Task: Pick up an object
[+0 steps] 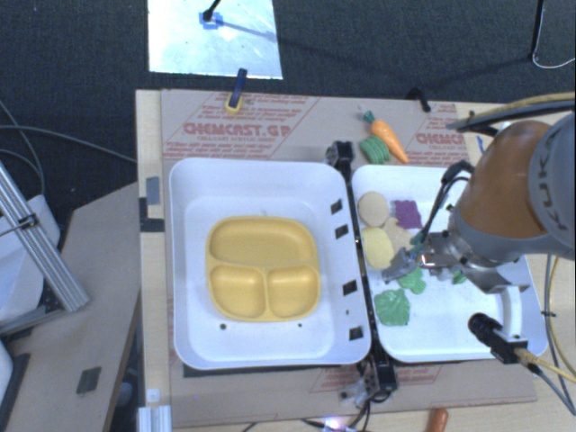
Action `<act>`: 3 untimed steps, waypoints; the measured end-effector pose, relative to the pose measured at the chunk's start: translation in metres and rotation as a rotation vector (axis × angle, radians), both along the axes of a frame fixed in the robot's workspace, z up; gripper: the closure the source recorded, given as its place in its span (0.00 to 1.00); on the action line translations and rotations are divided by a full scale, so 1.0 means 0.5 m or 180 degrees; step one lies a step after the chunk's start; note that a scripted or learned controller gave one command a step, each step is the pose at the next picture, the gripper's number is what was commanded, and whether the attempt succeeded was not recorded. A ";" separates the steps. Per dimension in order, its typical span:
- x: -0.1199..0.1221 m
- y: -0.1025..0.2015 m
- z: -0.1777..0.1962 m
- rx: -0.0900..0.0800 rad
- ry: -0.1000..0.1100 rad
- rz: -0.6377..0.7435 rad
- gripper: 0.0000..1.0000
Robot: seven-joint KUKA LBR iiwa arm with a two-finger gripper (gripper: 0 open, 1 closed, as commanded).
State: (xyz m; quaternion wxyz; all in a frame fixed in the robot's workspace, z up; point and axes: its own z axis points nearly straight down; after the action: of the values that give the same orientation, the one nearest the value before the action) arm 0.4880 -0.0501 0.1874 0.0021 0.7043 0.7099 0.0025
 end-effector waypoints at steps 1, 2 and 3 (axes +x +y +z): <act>-0.005 -0.083 -0.215 -0.0003 0.0030 -0.0036 0.00; 0.000 -0.077 -0.184 0.0002 0.0007 -0.0020 1.00; 0.000 -0.078 -0.185 0.0001 0.0009 -0.0021 0.00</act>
State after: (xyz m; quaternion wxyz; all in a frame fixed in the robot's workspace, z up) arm 0.4879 -0.0888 0.0951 0.0010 0.7066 0.7076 0.0017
